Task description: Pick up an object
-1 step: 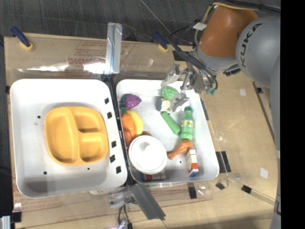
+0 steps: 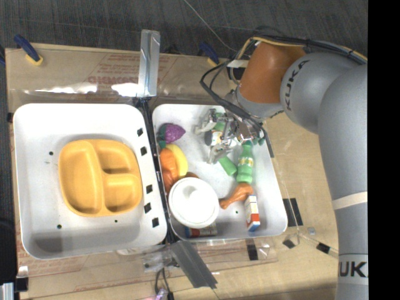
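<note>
Nearest the camera, along the lower wall of the right bin (image 2: 275, 220), a small red-and-white carton (image 2: 252, 213) stands just beside the wall, its long axis running roughly up-down in the view. To its left a white bowl (image 2: 194, 200) sits upright with its mouth facing upward. An orange drumstick-shaped toy (image 2: 236, 196) lies between bowl and carton, its long axis slanted, thick end toward the upper right and thin end toward the bowl. Above it a green bottle (image 2: 246, 165) lies with its long axis nearly vertical in the view, cap end pointing toward the far wall; a short green cylinder (image 2: 227, 165) lies just beside it. Against the left wall sit an orange-and-yellow toy (image 2: 172, 160) and, farther, a purple toy (image 2: 172, 132). The left bin (image 2: 25, 186) holds a yellow divided tray (image 2: 100, 175). Farthest, the gripper (image 2: 226, 132) hangs low over the far part of the right bin, close to the bottle's cap; whether it is released or clenched cannot be told.
</note>
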You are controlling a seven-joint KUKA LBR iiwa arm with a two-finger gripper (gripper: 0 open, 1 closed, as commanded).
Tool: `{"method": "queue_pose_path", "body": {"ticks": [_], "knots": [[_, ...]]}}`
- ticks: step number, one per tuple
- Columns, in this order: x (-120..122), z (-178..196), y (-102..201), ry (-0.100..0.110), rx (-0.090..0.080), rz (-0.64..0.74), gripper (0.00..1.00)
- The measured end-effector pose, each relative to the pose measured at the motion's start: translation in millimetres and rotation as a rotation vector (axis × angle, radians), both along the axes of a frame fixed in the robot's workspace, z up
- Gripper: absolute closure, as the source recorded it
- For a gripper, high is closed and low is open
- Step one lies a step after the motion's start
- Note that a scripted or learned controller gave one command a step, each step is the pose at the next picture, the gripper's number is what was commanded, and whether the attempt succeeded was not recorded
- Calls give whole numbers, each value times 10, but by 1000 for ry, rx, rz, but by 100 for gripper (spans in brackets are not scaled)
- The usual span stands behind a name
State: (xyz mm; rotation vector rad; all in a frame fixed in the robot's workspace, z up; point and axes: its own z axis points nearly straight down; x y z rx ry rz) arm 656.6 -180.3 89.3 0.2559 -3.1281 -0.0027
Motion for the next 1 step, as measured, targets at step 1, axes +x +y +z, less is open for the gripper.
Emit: {"method": "queue_pose_path", "body": {"ticks": [1], "knots": [[45, 170, 13, -13, -3, 7, 100]]}}
